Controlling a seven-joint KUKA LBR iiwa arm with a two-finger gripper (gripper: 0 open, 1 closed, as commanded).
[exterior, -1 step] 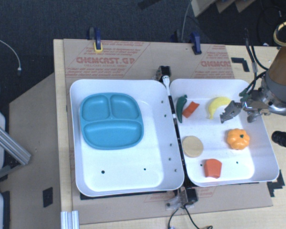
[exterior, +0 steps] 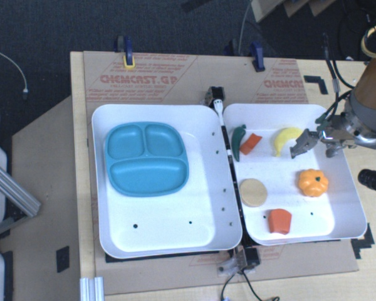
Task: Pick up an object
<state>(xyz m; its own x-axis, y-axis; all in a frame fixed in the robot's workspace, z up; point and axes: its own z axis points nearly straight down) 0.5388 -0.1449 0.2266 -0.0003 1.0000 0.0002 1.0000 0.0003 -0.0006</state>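
From my remote station I saw the gripper [exterior: 314, 144] poised over the far right part of the right bin [exterior: 346, 226], reaching in from the right edge. Its two dark fingers [exterior: 301, 146] stood apart, and nothing lay between them; it held no object.

Nearest the gripper, just to its left and seeming to touch one fingertip, lay the yellow banana [exterior: 284, 139]. Just below the gripper, toward the near rim, sat the orange pumpkin [exterior: 313, 182], apart from the fingers. Further left of the gripper, beyond the banana, I noted the small orange-red block [exterior: 250, 143] and beside it the dark green piece [exterior: 237, 137], close against the bin's left wall. Lower and to the left of the gripper rested the tan disc [exterior: 253, 192], and lower again, near the front rim, the red cup-like piece [exterior: 279, 221].

Farthest from the gripper, well away to its left, the left bin [exterior: 169, 231] bore the blue divided plate [exterior: 147, 158], which had three compartments. Both bins sat on a brown board [exterior: 175, 68], held by blue clamps [exterior: 128, 50] at its far edge.
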